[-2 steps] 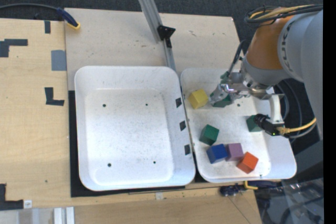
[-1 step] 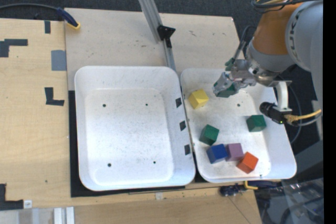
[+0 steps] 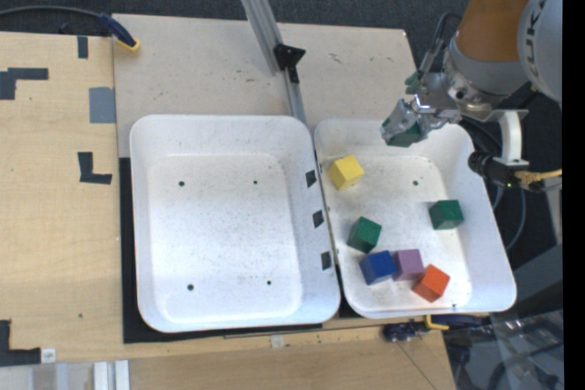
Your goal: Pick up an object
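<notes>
**Arm over right bin, nothing picked yet**

Gripper hangs over the back edge of the right bin, near its rear wall. Can't tell whether it is spread or closed (tip too small and blurred), and nothing visibly sits in it.

Candidate blocks all lie in the right bin: yellow block nearest the gripper, green block by the right wall, second green block mid-bin, then blue block, purple block and orange block bunched touching at the front.

Handling guess: small, light, rigid cubes, flat sides, probably a bit slick. Pinch across two opposite faces. Yellow stands apart, so easiest; the front cluster risks nudging neighbours. Left bin holds no blocks.
</notes>
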`<state>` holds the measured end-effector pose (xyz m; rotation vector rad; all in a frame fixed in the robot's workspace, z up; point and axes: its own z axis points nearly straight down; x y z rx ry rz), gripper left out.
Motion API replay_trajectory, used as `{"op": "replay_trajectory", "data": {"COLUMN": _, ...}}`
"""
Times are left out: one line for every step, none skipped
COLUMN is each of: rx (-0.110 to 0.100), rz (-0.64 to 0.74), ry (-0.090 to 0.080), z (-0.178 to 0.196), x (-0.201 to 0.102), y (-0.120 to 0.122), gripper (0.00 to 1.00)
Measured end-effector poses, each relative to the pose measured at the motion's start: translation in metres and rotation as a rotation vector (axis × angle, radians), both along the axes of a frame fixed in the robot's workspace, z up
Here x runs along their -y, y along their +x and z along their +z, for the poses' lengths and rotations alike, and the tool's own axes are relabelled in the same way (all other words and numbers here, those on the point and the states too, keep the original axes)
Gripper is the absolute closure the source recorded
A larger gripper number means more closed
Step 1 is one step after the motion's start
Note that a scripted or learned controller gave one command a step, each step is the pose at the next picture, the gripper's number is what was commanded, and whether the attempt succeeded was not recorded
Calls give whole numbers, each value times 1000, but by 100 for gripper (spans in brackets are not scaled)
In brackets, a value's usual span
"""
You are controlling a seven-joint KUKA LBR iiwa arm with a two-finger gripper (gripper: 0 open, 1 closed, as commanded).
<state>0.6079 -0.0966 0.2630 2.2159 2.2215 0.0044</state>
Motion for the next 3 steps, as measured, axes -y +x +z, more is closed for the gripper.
{"op": "replay_trajectory", "data": {"rx": -9, "rz": 2, "ry": 2, "z": -17, "x": -44, "y": -20, "gripper": 100}}
{"op": "replay_trajectory", "data": {"rx": -9, "rz": 4, "ry": 3, "z": -19, "x": -100, "y": -50, "gripper": 100}}
{"op": "replay_trajectory", "data": {"rx": -9, "rz": 4, "ry": 2, "z": -14, "x": -146, "y": -77, "gripper": 100}}
